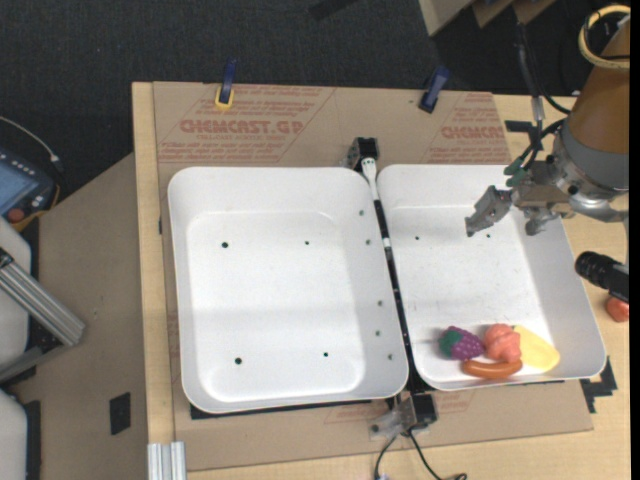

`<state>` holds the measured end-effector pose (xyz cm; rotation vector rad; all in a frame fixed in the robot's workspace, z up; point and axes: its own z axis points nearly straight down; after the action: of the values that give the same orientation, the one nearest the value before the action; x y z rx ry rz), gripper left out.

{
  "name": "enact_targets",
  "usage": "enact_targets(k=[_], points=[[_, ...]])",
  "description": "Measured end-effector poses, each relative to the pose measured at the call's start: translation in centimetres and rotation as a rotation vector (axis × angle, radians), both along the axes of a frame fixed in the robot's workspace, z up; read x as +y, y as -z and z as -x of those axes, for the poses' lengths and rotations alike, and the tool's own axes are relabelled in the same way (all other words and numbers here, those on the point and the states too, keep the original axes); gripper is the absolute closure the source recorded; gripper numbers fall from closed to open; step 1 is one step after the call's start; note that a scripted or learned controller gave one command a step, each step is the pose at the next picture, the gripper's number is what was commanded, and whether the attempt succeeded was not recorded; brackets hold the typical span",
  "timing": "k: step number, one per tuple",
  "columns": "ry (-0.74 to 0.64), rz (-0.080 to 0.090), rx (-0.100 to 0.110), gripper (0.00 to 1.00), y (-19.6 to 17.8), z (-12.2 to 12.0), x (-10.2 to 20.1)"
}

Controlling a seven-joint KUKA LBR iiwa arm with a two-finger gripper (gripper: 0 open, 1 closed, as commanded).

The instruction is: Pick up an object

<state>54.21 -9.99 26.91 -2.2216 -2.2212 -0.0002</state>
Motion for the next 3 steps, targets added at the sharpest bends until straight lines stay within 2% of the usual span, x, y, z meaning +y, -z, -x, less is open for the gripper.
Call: enact_targets(k=[1, 2, 3], points=[[-0.006, 0.0, -0.022, 0.0, -18.2, 4.7, 5.2], [-0.004, 0.0, -0.015, 0.0, -27.3, 6.3, 7.5], [0.005, 0.0, 0.016, 0.0, -11.9, 6.4, 2.6]])
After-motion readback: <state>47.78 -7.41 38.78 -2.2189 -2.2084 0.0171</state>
